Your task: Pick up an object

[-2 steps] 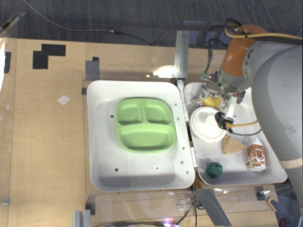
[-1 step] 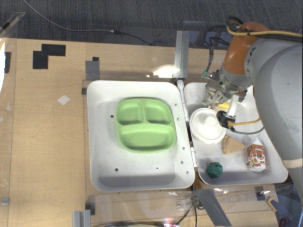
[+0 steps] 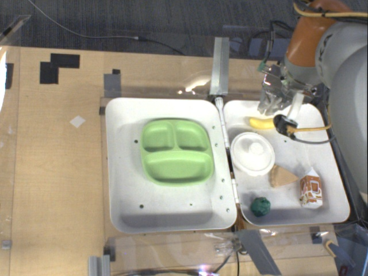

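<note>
Wooden desk (image 3: pixel 57 171), two white bins. Hand (image 3: pixel 275 103) upper right of frame, low over banana (image 3: pixel 260 123) in right bin (image 3: pixel 336 203); fingers' spread: cannot tell. Step: approach, nothing held. Next: descend squarely onto banana, close, lift clear of bowl (image 3: pixel 252 151).

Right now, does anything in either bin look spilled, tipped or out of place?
Nothing stands out. The green tray lies flat in the left bin; the banana, white bowl, wedge, carton and green ball lie separately in the right bin.
</note>
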{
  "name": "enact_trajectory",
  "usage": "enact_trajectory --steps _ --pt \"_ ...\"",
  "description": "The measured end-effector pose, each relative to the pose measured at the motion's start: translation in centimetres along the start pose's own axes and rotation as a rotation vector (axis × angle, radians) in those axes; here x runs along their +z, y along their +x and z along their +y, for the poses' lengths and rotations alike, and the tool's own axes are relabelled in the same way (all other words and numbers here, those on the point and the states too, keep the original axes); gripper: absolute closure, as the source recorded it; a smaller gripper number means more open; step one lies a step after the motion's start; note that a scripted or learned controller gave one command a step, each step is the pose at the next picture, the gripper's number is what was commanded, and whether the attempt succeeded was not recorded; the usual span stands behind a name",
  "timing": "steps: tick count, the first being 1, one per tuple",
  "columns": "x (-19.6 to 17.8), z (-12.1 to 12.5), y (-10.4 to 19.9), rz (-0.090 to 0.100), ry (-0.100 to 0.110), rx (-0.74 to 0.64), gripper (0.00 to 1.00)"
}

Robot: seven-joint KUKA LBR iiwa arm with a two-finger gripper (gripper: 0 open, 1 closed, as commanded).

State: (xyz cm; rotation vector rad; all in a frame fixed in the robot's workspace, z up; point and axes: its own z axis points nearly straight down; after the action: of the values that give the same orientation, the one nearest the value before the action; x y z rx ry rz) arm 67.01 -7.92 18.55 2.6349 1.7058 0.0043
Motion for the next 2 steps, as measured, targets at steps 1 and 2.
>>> enact_trajectory --steps 1,2 --pt "-0.7 -0.9 1.8 -0.001 0.002 0.134 1.0" --pt "0.2 -2.5 2.8 -0.001 0.004 0.24 1.0"
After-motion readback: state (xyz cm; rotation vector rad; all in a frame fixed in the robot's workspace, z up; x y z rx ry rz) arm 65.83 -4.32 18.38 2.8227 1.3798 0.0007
